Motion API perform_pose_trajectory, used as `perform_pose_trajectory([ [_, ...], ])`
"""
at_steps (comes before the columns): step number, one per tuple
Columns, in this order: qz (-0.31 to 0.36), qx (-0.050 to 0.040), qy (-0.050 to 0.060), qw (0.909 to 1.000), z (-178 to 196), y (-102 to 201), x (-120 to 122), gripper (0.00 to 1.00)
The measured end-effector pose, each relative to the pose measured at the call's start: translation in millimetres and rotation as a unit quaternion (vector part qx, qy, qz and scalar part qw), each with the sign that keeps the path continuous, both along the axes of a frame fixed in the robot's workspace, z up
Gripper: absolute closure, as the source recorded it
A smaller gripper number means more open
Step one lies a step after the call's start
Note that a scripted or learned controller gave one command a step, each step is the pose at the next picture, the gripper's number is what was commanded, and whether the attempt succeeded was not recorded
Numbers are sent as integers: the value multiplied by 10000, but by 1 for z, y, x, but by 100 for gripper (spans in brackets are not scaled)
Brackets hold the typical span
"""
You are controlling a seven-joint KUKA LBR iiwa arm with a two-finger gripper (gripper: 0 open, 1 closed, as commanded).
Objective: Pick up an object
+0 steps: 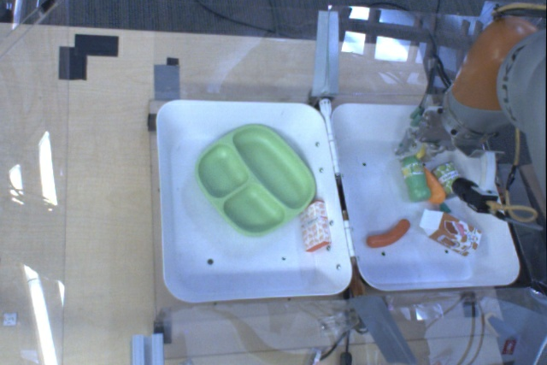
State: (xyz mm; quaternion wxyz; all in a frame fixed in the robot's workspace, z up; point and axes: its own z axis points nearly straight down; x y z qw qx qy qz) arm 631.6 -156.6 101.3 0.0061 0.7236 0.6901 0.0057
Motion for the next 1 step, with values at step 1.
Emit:
perform_pose_trajectory([
  [1, -276, 11, 37, 9996, 87, 94, 39, 100],
])
